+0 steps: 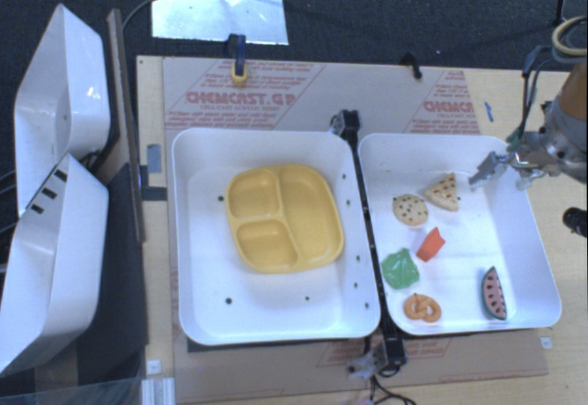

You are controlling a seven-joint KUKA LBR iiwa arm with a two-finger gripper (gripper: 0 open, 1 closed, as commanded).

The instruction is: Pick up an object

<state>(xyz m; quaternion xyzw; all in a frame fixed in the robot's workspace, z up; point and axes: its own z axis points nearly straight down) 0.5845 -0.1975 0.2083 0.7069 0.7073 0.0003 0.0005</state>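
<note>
Hovering over the right bin's [542,302] far right corner, the end effector [491,167] holds nothing, though whether it is open or closed I cannot tell; nearest lie the pretzel [422,307] and watermelon slice [494,292]; then green piece [400,268], orange piece [430,244], cookie [410,208], pizza slice [444,192]; the left bin [197,302] carries a yellow tray [283,217].

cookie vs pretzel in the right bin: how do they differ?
Colour: the cookie is pale tan with dark specks; the pretzel is orange-brown.
Shape: the cookie is a solid disc; the pretzel is a twisted loop with holes.
Position: the cookie sits nearer the bin's far side, beside the pizza slice; the pretzel sits by the near rim, below the green piece.
Shared: both lie flat in the right bin.
</note>
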